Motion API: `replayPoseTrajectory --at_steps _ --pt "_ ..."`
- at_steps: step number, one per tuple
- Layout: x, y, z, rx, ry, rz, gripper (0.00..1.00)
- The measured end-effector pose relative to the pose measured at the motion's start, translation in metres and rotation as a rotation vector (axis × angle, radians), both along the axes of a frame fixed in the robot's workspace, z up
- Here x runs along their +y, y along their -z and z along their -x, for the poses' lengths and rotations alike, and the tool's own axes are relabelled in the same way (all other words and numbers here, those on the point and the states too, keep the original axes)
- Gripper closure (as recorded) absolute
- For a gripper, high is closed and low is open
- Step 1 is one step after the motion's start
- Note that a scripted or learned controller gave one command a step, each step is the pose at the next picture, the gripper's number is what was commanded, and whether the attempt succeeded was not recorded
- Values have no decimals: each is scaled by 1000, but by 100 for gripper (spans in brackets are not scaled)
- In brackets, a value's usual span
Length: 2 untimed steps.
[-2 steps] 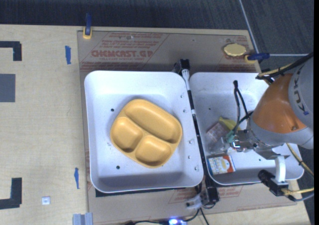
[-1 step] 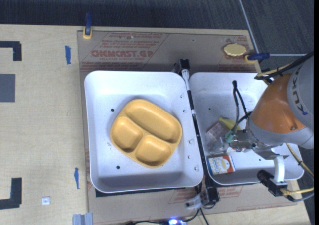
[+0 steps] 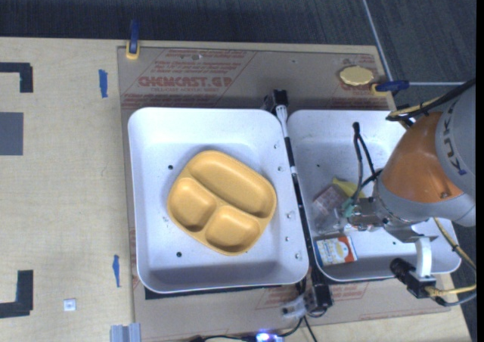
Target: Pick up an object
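Low in the right bin (image 3: 446, 261): small orange-and-white carton (image 3: 335, 250) flat by the near wall. Just above it, clear crinkled wrapper (image 3: 330, 204) and yellow piece (image 3: 345, 186), with the claw (image 3: 354, 212) beside the wrapper, grip impossible to tell. Centre frame, left bin (image 3: 151, 181): yellow three-compartment tray (image 3: 221, 201). Top right, on the surface (image 3: 53, 181): tan disc (image 3: 356, 76).

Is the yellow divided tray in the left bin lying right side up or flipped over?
Flipped over: the yellow tray shows three bulging, rounded humps rather than hollow compartments, lying flat on the left bin floor.
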State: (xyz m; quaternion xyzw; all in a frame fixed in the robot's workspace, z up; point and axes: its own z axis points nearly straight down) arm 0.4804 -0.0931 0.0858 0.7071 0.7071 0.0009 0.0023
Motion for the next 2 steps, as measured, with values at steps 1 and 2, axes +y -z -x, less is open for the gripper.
replayPoseTrajectory --at_steps 1,2 --pt "-2 0 0 1 -2 -2 0" --pt "-5 0 0 1 -2 -2 0"
